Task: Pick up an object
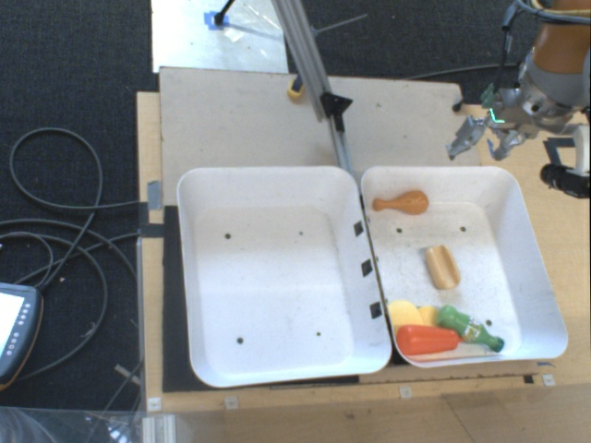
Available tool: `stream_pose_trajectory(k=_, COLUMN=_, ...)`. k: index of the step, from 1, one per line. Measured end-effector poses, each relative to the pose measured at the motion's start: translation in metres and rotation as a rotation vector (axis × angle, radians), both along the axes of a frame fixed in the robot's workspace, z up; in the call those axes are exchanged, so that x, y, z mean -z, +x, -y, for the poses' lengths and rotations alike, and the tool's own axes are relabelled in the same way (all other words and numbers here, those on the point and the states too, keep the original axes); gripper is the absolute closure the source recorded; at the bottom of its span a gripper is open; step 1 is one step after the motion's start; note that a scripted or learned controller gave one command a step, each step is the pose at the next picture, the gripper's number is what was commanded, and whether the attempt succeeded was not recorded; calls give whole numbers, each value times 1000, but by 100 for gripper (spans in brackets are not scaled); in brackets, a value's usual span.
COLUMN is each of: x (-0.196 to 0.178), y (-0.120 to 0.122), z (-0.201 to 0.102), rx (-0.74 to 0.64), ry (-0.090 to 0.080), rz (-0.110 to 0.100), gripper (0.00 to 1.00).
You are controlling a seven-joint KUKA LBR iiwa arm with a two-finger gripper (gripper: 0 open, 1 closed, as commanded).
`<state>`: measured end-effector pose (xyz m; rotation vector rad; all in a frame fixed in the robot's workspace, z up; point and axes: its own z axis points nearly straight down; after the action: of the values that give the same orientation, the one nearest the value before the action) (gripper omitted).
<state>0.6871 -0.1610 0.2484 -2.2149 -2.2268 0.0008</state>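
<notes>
You will find no readable text here: the green bottle's (470, 329) label and the tablet (16, 329) screen are too small to read.

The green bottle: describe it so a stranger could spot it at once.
Look at the right bin, down in its near corner, where a small heap of toys lies. The green bottle lies on its side at the heap's right, beside the orange carrot. It is the sole green item.
</notes>
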Motion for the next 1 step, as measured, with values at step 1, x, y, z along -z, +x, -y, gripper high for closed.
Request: stream_pose_trajectory(k=1, x=-2, y=1, z=0, rx=-2, ry=-2, rz=4, gripper=0)
